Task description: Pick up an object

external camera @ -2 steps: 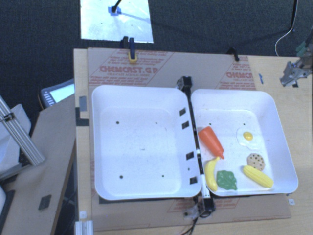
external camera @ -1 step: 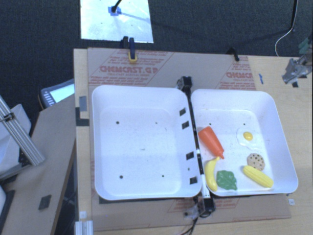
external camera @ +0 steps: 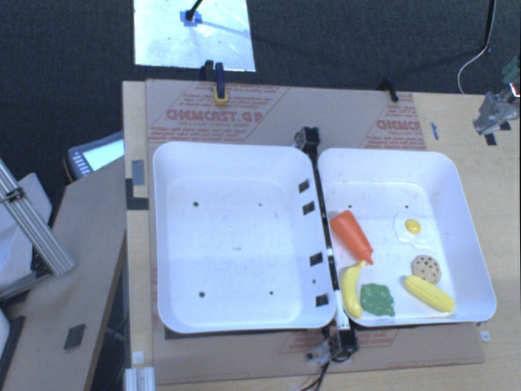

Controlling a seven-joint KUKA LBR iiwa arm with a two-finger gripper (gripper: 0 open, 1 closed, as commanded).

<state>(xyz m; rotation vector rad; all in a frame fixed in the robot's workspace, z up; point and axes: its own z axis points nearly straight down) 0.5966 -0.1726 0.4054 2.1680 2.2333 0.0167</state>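
Camera view showed the toy carrot (external camera: 352,233) lower right: probably light, stiff, slick plastic, best pinched mid-body. The gripper (external camera: 495,114) sat upper right, its grip state impossible to tell.

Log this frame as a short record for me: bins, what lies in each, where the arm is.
left bin: white, shallow, holding no objects
right bin: white, holds six toy foods
carrot: orange, near the divider
banana: below the carrot, by the divider
green leafy piece: right of the banana
fried egg: toward the right side
cookie: below the egg
corn cob: front right corner
arm part: at the view's right edge, away from both bins
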